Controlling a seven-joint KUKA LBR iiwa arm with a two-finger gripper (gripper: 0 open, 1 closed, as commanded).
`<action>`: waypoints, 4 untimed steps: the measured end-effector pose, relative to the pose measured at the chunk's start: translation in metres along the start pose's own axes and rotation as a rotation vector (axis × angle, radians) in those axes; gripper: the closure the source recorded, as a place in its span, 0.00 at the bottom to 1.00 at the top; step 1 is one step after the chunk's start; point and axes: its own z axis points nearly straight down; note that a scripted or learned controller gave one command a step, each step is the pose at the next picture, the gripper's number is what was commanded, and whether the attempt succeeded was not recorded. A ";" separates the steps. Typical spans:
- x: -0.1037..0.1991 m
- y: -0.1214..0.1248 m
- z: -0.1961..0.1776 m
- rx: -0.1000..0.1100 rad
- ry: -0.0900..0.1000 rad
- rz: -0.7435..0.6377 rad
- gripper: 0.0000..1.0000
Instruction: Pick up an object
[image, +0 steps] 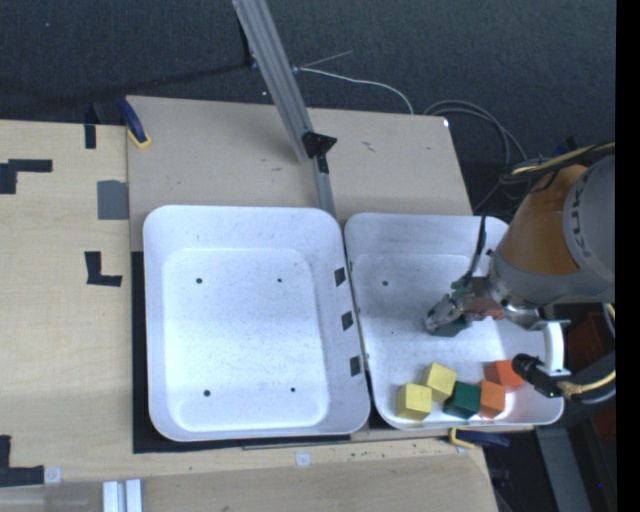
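My gripper (441, 318) hangs low over the middle of the right bin (400, 240), reaching in from the right. Its tip is small and dark in the camera view, and nothing shows between its fingers. Along the bin's front edge lie several blocks: a yellow block (415, 400), a second yellow block (441, 379), a green block (463, 399), an orange block (492, 398) and a red-orange block (502, 373). The blocks sit a little in front of and to the right of the gripper, apart from it.
The left bin (240, 320) stands beside the right one, their rims meeting at the centre. A grey metal pole (290, 90) slants in from the top to the bins' shared back corner. Cables (480, 120) run at the back right.
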 end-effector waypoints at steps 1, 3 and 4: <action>0.056 0.003 0.005 -0.014 -0.006 -0.001 1.00; 0.195 0.055 -0.095 0.000 0.002 -0.008 1.00; 0.189 0.055 -0.095 0.001 -0.002 0.000 0.00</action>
